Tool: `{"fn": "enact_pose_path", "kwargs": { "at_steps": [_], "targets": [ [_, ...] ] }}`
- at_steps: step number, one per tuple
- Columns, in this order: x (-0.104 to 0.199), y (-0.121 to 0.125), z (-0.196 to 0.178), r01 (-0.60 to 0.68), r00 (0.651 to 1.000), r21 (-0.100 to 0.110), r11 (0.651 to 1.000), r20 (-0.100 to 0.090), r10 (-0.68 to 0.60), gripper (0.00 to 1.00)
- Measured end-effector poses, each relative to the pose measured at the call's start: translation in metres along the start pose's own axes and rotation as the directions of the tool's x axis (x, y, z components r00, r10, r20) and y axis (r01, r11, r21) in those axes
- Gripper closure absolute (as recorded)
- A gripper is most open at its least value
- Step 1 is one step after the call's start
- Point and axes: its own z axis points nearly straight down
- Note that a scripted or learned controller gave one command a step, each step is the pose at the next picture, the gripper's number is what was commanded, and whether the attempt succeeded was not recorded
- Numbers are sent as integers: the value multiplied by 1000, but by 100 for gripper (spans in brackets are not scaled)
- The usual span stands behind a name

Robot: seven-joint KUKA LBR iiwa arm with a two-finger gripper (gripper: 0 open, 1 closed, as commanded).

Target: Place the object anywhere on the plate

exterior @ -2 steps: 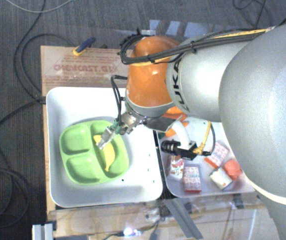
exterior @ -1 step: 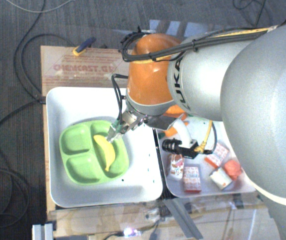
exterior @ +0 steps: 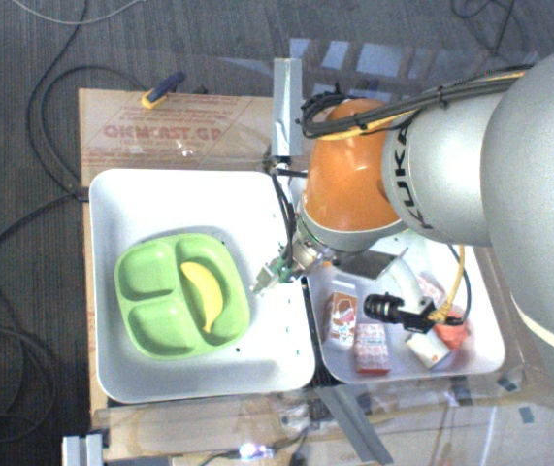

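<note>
A banana [exterior: 205, 295] lies in the right compartment of the green plate [exterior: 150, 304] in the left bin [exterior: 141, 187]. The gripper [exterior: 273, 276] hovers just beside the plate's right edge; its opening cannot be told. Cartons [exterior: 359, 333] sit in the right bin [exterior: 485, 357].

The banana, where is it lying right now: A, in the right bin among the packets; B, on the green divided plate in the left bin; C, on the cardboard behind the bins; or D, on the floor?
B: the banana lies in the right-hand compartment of the green plate, inside the left bin.
</note>
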Motion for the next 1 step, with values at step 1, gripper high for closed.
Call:
{"fn": "enact_pose_path", "kwargs": {
  "at_steps": [1],
  "targets": [
    [0,0,0,1,1000,-1,1000,-1,-1,0]
  ]
}}
